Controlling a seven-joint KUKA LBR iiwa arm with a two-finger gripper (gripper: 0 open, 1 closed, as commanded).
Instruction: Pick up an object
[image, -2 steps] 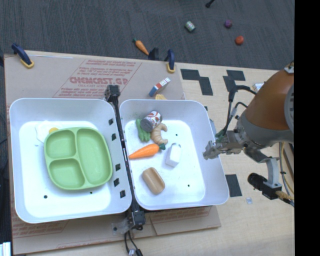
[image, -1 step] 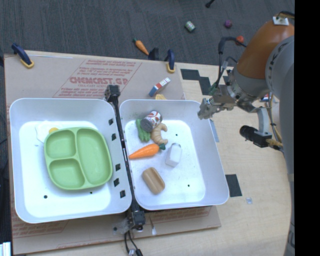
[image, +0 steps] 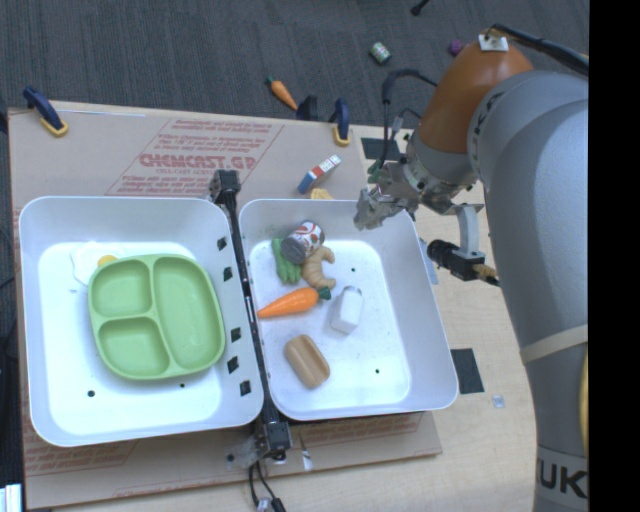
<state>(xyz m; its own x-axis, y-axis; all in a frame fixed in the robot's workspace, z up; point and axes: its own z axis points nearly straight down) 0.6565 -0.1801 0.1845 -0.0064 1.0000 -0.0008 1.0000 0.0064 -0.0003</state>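
end effector (image: 372, 212) hovers seemingly up-right of the croissant (image: 317, 268).

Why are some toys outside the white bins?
A few lie astray: a small carrot on the floor beyond the bench, and a little blue, white and orange block on the cardboard, while the other toys sit in the right bin.

A green divided plate (image: 155, 315) lies in the left bin (image: 40, 400) on printed cardboard (image: 200, 155).
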